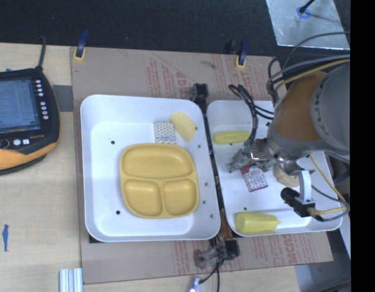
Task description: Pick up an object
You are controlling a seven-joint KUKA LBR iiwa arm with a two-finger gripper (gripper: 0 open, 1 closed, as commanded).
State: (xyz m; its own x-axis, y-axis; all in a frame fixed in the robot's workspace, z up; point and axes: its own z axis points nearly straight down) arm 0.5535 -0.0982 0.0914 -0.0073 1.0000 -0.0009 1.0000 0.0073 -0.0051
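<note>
Jaws could not be read: the gripper [255, 157] sat low in the right bin [267, 109], its fingers lost under the grey wrist and cables, so whether they were spread or closed, or had anything between them, could not be told. A small red-and-white packet [254, 179] lay on the bin floor just beside the tool, perhaps touching it, and looked the likeliest target. Nothing appeared lifted, so by my judgement the pick was not yet done; the grasp and the raise were both left.

Other things in that bin kept to its edges: a yellow banana-shaped piece [231, 137] near the far edge, a yellow cylinder-like piece [257, 222] along the near edge, and a tan lump [285, 176] half hidden toward the right edge. Open floor lay between these around the packet, though the dividing wall stood close on the left.

In the left bin [93, 163], a yellow divided plate [158, 179] filled the middle, with a patterned packet [165, 132] and a pale yellow piece [183, 126] toward its far right corner.
</note>
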